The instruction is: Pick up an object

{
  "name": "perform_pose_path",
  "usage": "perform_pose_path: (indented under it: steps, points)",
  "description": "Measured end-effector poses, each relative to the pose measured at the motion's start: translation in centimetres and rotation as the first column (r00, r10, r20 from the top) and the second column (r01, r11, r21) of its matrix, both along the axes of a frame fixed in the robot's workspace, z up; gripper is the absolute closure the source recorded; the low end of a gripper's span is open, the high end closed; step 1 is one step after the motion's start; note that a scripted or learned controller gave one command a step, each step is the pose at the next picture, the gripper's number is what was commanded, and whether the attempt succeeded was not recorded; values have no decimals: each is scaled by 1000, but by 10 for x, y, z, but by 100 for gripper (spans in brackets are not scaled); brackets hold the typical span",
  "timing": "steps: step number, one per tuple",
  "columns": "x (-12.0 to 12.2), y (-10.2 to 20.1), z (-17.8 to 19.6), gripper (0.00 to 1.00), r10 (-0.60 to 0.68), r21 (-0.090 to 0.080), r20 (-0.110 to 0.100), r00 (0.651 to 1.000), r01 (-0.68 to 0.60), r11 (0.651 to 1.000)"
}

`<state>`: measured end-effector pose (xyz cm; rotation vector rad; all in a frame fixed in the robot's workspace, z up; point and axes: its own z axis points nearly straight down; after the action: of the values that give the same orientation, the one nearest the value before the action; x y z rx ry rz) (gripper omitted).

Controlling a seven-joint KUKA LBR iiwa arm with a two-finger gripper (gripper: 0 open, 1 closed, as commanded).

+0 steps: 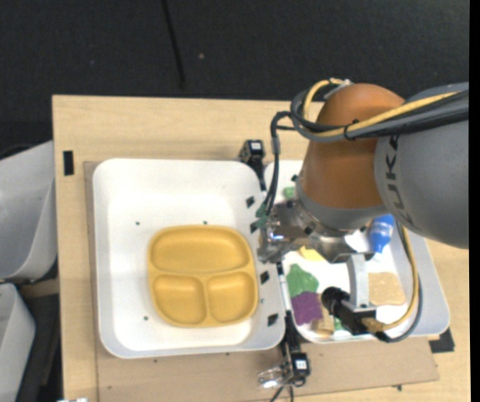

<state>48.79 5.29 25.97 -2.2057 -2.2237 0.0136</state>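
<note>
Objects crowd the right bin [430, 308] beneath the arm: a purple piece [307, 306], a green piece [299, 277], a blue item [380, 233] and a tan square [385, 288]. Whether the gripper [327, 245] above them is grasping anything cannot be told. A yellow divided tray [201, 273] lies in the left bin [118, 249].

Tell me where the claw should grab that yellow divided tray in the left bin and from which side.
Probably the yellow divided tray's raised outer rim, from straight above, one finger inside a compartment and one outside. It lies flat and open side up in the left bin, too wide to span, and its left edge has the most bare floor beside it.
</note>
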Motion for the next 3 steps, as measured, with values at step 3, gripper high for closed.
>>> perform_pose_path:
  steps: [3]
  points:
    - [2,10,125,100,-4,0,11,1000,4,1000]
